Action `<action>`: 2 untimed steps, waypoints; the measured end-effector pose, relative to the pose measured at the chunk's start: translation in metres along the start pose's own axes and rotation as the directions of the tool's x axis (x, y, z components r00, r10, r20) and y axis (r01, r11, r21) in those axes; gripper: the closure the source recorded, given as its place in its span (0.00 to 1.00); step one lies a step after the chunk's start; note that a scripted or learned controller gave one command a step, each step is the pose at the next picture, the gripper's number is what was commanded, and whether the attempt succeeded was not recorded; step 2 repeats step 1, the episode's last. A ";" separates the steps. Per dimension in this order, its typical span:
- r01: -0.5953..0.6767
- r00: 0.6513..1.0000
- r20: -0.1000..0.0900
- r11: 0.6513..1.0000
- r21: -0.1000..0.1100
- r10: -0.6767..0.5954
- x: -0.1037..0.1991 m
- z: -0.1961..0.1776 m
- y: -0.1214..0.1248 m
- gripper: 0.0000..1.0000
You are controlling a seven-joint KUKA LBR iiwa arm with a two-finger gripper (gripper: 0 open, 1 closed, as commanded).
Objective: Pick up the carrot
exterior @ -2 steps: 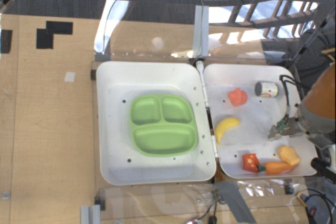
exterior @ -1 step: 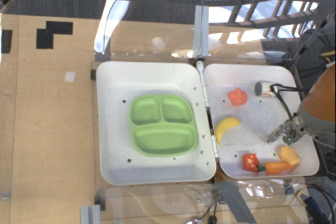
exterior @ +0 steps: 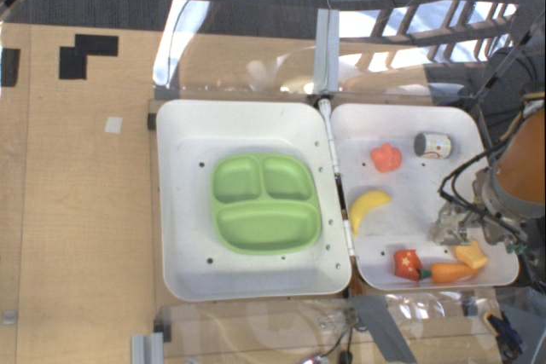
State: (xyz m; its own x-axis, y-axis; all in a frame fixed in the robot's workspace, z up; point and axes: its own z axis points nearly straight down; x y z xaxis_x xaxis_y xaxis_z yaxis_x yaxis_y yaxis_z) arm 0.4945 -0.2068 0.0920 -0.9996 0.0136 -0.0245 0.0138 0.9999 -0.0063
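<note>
carrot (exterior: 450,272): small orange toy, lying flat at near edge of right bin (exterior: 478,128), just below the gripper (exterior: 450,226) and a touch to its left. Tip points twd the red piece.
handling (guess): prob. light hard plastic, stiff, smooth so a bit slippery, tapered. Not fragile. Best to pinch across the thick mid-body, jaws square to its long axis; tip too thin, likely to squirt out.
neighbours: red pepper-like toy (exterior: 408,264) touching or nearly touching carrot's tip, to gripper's lower left; yellow-orange wedge (exterior: 471,255) right beside carrot's upper side, just below-right of gripper. Tight spot, risk of nudging both.
gripper: low over the bin, near its right side, nothing seen betw. fingers; open/closed can't tell.
further out: banana (exterior: 368,208) left of gripper; pink toy (exterior: 386,158) up-left; small white cup (exterior: 433,146) above.
far: green divided plate (exterior: 265,203) in left bin (exterior: 175,209), well apart.
</note>
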 end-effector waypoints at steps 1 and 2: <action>0.495 0.869 -0.007 0.869 -0.005 -0.495 -0.016 0.001 0.003 1.00; 0.495 0.869 -0.007 0.869 -0.005 -0.495 -0.016 0.001 0.003 1.00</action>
